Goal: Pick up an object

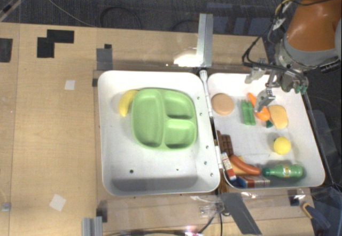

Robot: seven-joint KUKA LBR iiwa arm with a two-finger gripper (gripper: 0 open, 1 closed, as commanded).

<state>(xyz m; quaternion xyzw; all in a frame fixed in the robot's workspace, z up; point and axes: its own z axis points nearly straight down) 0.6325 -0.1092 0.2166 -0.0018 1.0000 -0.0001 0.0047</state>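
gripper (pixel 263 100) low over the right bin (pixel 315 173), among the toy food

its tip sits at the orange carrot piece (pixel 261 114), just beside the green block (pixel 247 113) and the tan bun-shaped piece (pixel 278 116) — whether it is wide, narrow or holding anything, i cannot tell. also in that bin: a round cookie (pixel 223 104), a yellow lemon (pixel 281 146), a green bottle (pixel 283 171), a hot dog (pixel 243 165) and a brown chocolate bar (pixel 224 143). the left bin (pixel 115 171) holds a green divided plate (pixel 162 118) with a banana (pixel 125 102) touching its left edge.
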